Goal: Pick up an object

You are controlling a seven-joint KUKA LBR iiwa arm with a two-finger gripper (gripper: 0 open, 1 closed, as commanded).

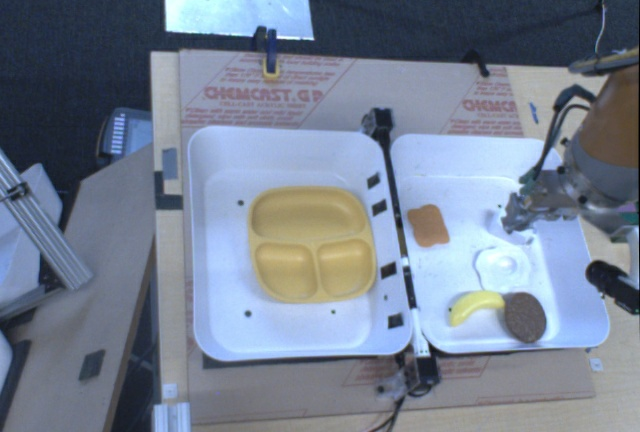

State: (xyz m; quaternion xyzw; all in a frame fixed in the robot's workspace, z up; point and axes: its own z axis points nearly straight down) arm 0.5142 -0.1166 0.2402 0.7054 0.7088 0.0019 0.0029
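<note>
The claw [520, 213] is hanging over the upper right part of the right bin [470, 152], reaching in from the arm [610, 145] at the right edge. It is too small and dark against the white floor to say whether its tips are apart or together, and nothing is showing between them, so I judge it to be carrying nothing. It appears to be poised above the bin floor rather than resting on any item, though its height cannot be read from this slanted view.

Just below it, the fried egg toy [499, 267] is lying flat, pale on the white floor and hard to make out at its edges. This is the nearest candidate for a pick. Further toward the front rim, the banana [475, 306] is lying on its side, with the dark brown round patty [524, 316] just beside it on the right, close or perhaps touching. The orange toast-like piece [429, 225] is sitting apart, near the divider between the bins. All four are loose and spread out, probably scattered so that each can be reached singly.

In the left bin [215, 220], the yellow divided tray [307, 243] is lying flat in the middle, its compartments facing up. Both bins are resting on the table [330, 85].
</note>
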